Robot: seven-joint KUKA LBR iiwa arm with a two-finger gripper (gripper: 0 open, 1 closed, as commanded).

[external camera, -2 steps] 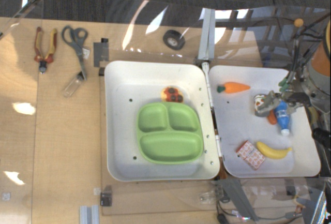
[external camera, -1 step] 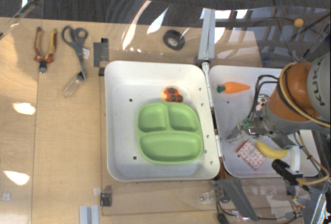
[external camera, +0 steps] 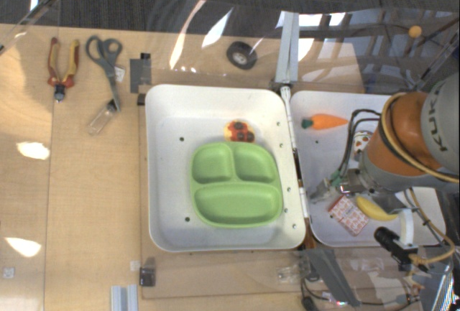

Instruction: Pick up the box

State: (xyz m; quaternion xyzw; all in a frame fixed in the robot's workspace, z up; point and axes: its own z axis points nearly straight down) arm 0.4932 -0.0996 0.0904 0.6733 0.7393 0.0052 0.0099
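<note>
Left bin holds a divided tray, a small toy just behind it. Right bin holds a carrot at the back, box and banana side by side in front. Pliers and scissors lie far left on the bench.

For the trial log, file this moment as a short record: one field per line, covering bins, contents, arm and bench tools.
left bin: green divided tray; small red and yellow toy just behind the tray
right bin: carrot at the back, banana and red-patterned box at the front
arm: over the right bin, above the box and banana
box status: lying flat on the bin floor, beside the banana
bench, left: pliers, scissors
bench, back: tape roll
</note>
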